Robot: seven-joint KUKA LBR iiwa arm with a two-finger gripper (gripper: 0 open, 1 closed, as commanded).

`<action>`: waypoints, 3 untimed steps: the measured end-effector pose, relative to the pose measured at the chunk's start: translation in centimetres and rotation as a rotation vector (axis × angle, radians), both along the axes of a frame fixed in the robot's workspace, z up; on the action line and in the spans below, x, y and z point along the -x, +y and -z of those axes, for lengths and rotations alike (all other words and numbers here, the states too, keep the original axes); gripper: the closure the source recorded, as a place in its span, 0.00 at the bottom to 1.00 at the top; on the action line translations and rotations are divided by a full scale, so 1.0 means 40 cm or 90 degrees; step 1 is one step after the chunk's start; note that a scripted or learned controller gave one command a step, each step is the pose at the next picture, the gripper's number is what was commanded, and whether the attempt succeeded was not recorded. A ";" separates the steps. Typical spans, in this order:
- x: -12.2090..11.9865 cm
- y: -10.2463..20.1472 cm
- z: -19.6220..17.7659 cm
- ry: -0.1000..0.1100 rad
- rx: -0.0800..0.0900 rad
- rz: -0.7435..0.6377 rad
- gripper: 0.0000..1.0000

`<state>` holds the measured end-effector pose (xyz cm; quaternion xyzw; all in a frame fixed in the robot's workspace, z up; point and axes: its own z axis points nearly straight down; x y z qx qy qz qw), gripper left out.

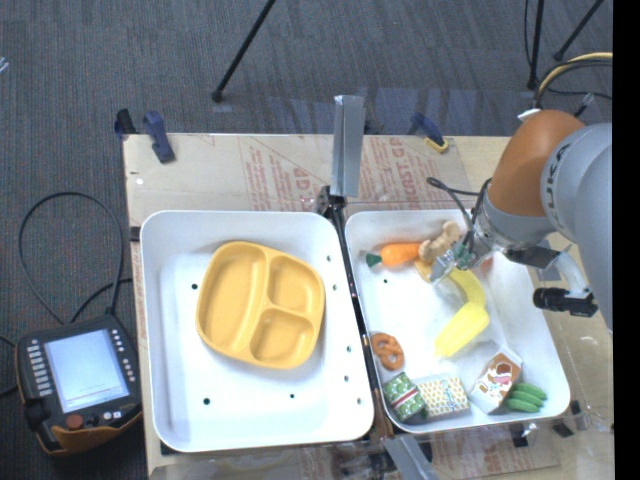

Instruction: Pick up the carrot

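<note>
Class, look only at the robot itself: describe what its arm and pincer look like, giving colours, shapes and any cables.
The arm is thick, rounded and grey, with a broad orange band above the wrist. Yellow and black cables loop behind it. The pincer is small and dark, with metallic and greenish parts, and a black fitting juts from the arm's side.

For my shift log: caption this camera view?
Gripper poised beside the carrot in the right bin; yellow plate in the left bin.

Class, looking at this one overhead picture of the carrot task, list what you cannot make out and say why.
- Gripper: too small and blurred to tell whether open or shut.
- Carrot: contact with the gripper cannot be judged.
- Beige item beside the carrot: partly hidden by the gripper.
- Packets at the right bin's near edge: print too small to read.
</note>
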<state>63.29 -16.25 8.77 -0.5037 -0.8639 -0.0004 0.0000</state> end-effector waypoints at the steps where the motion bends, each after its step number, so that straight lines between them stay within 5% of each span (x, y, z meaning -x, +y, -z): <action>1: -0.029 0.194 0.001 0.001 -0.001 -0.032 0.00; 2: -0.029 0.196 0.001 0.002 0.001 0.024 0.00; 3: -0.031 0.202 -0.025 0.002 0.001 0.018 1.00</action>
